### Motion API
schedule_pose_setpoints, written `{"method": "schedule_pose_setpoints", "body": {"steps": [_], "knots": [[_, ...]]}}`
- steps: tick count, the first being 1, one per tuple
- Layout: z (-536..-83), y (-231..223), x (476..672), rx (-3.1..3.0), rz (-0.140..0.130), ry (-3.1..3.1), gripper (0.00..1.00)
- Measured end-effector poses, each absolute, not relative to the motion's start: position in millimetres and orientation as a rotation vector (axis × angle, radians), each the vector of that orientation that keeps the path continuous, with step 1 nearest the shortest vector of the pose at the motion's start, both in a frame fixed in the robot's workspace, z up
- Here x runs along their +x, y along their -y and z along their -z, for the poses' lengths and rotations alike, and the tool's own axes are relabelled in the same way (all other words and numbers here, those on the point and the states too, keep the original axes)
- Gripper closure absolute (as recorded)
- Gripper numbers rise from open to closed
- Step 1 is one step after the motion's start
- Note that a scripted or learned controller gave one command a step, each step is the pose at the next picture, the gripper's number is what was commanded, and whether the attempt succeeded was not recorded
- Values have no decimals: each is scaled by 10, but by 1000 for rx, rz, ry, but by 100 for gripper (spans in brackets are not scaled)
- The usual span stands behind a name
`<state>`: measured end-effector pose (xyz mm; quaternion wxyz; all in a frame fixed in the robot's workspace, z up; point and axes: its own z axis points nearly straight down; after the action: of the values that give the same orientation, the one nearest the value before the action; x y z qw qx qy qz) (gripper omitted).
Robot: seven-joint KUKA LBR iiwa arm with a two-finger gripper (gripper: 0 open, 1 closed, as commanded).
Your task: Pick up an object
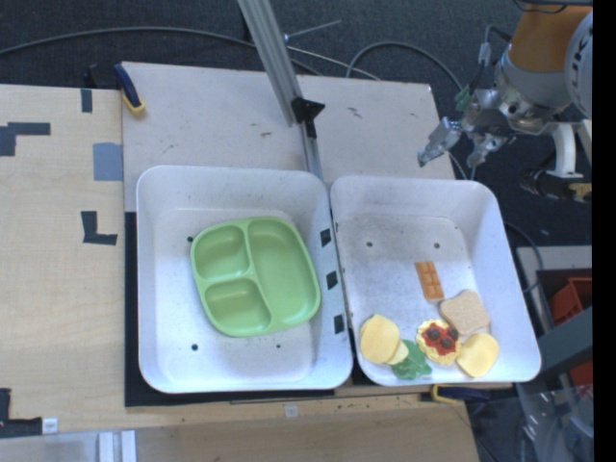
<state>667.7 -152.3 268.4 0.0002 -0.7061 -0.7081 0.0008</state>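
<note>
Gripper (454,148) hovers beyond right bin (404,191) far rim, fingers apart, empty — approach step; next, descend onto toy food (438,338) cluster.

Bright, even overhead light, soft short shadows inside the white bins (154,258), mild glare on the green tray (255,277), slightly soft focus overall, dark floor underexposed along the top, arm (549,37) faintly blurred.
</note>
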Motion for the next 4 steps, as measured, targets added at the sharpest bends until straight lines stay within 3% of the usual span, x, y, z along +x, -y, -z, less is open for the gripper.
{"method": "schedule_pose_setpoints", "body": {"steps": [1, 4], "knots": [[-2684, 1525, 6677, -2219, -3, 2224, 0], [-910, 1511, 6575, -2215, -9, 2221, 0]]}}
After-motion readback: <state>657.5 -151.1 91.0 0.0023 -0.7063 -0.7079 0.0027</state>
